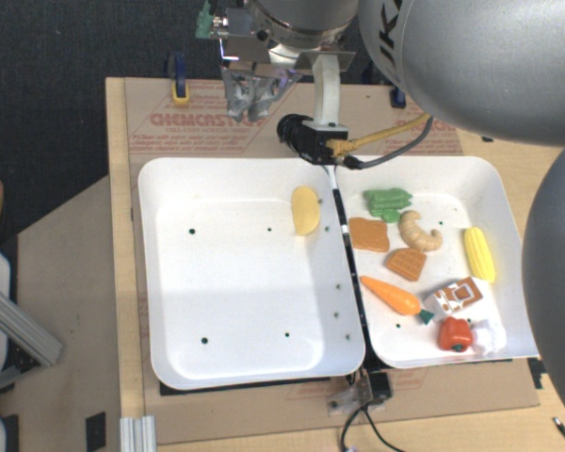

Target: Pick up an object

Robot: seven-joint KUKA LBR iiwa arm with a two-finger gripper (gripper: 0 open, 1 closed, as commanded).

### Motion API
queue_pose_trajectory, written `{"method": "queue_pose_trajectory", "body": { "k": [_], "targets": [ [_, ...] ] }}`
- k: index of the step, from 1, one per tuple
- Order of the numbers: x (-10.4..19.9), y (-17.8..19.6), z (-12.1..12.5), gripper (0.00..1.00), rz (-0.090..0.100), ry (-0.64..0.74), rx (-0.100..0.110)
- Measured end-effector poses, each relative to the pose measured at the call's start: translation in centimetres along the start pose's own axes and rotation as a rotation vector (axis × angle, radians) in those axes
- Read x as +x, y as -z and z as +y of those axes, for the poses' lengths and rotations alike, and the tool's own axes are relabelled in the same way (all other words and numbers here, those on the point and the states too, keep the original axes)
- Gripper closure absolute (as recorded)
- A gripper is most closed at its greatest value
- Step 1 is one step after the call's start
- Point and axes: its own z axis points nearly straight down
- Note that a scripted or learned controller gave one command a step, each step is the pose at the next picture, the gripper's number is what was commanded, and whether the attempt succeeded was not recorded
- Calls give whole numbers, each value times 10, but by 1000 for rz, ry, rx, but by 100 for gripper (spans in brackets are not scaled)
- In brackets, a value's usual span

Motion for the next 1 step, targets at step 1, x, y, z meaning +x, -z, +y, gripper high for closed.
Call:
{"method": "queue_pose_trajectory", "body": {
  "k": [1],
  "targets": [
    [-1,-110,-5,100,-10,-4,25]
  ]
}}
